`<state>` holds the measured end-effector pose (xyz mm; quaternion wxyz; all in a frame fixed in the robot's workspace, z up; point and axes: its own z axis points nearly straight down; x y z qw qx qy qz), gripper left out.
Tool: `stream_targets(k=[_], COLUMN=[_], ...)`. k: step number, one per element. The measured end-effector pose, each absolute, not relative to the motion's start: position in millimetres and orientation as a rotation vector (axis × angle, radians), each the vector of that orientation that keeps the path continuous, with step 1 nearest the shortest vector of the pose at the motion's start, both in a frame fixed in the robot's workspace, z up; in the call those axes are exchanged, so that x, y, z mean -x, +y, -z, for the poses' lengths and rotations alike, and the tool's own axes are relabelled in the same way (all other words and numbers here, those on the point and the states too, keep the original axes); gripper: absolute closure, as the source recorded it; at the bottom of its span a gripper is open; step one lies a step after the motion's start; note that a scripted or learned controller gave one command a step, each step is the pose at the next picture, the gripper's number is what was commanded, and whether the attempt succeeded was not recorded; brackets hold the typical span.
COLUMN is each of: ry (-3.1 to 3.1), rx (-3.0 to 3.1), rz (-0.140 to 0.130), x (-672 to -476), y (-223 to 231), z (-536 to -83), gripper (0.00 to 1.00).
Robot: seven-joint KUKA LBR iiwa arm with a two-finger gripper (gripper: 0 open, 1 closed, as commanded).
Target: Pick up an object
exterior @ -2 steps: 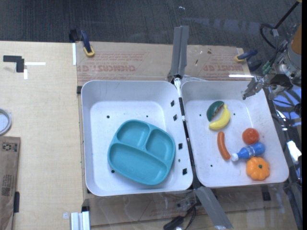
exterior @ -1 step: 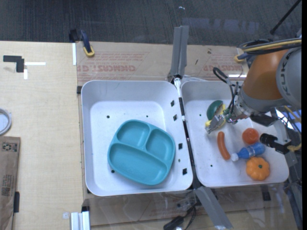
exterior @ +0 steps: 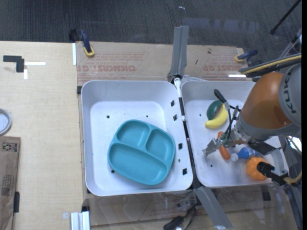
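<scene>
- The gripper [exterior: 214, 148] is hovering low in the right bin [exterior: 201, 176]; its grip I cannot tell.
- A banana [exterior: 217, 120] is lying at its twelve o'clock.
- A blue plate [exterior: 141, 151] is sitting at nine o'clock.

The left bin [exterior: 91, 128] is mostly taken up by a blue divided plate [exterior: 141, 151], leaving bare floor along its back and left walls. In the right bin [exterior: 192, 128], a banana [exterior: 217, 120], a green piece [exterior: 213, 110], a carrot [exterior: 224, 152], a blue ball [exterior: 244, 153] and an orange fruit [exterior: 255, 169] crowd the right half beneath the arm [exterior: 266, 104]. Bare floor lies along the left wall and front left corner.
</scene>
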<state>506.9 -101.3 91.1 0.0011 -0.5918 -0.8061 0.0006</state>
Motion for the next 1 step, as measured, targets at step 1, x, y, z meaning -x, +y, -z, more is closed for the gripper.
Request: stream_targets(k=[1], ry=[-2.527], rx=[1.865], rz=[-0.001], x=[-507.3], y=[-102.4], z=[-100.1], gripper=[1.00])
